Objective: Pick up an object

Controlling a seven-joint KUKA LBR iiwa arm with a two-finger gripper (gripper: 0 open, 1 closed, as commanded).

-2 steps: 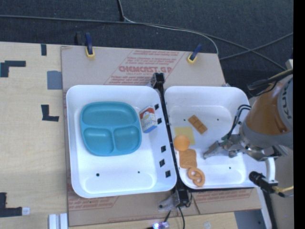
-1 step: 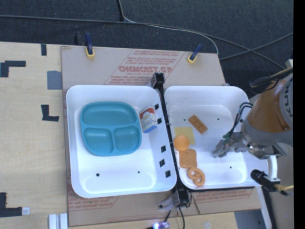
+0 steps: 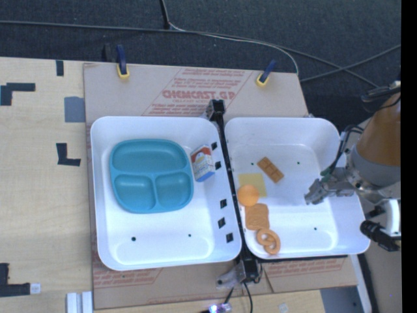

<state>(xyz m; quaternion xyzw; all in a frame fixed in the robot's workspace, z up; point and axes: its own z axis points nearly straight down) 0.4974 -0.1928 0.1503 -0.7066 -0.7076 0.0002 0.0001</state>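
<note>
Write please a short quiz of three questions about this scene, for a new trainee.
1. True or false: the blue divided plate lies in the left bin.
2. Which item touches the orange ball? A) pretzel B) yellow slice C) small carton
3. Over which bin is the gripper?

Key: 1 true. 2 B. 3 the right bin, near its right side.

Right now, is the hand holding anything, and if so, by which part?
Nothing is held. The hand hangs over bare floor at the right bin's right side, apart from the food items.
</note>
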